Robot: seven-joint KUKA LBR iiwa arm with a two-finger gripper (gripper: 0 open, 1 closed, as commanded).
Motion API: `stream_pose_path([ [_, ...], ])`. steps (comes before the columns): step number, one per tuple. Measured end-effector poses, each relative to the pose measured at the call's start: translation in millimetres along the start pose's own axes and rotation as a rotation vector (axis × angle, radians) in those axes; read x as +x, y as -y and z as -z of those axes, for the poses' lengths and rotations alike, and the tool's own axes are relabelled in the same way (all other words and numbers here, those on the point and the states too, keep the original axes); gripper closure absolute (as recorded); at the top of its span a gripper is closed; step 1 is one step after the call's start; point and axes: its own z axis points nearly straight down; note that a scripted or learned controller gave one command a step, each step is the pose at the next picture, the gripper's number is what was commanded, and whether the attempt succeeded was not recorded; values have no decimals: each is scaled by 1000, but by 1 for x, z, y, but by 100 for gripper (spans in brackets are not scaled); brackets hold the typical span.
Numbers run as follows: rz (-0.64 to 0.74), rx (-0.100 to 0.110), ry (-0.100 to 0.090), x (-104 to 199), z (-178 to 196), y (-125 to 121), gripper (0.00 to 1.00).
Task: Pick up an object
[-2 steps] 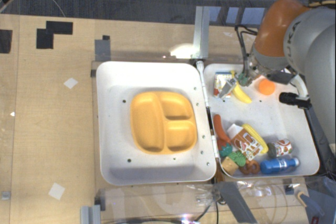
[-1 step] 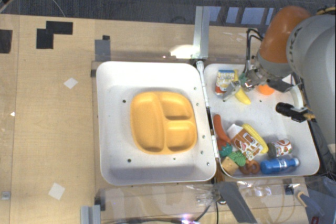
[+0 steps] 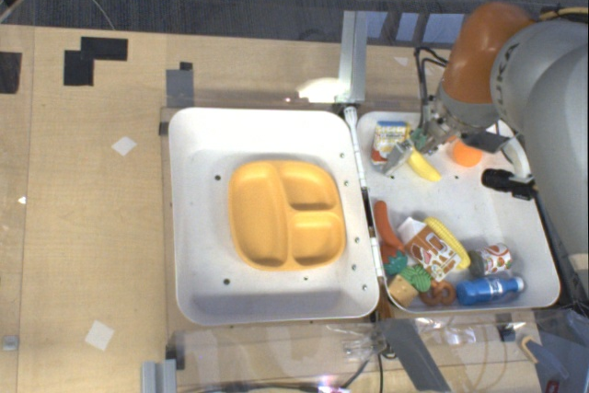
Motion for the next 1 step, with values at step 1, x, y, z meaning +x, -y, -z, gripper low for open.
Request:
stream_pose_path([
  [1, 8, -21, 10, 0, 16, -7, 100],
])
